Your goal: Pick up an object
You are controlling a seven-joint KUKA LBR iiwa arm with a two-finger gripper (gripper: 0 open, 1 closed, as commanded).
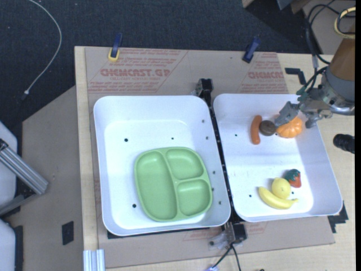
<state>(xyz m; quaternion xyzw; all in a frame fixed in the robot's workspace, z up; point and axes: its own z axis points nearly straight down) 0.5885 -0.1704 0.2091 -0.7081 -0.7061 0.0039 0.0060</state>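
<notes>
My gripper [293,116], its state hard to tell, hovers at upper right, the orange fruit [290,129] just beneath it.

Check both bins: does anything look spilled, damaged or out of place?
Nothing stands out. The green tray lies flat in the left bin; the toy foods sit loose in the right bin, none spilled over the rims.

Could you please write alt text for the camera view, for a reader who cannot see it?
A grey robot arm reaches in from the right, its gripper low over an orange fruit in the right bin, beside a brown item and a carrot-like stick. Nearer lie a banana, a lemon and a strawberry. The left bin holds a green divided plate.
</notes>
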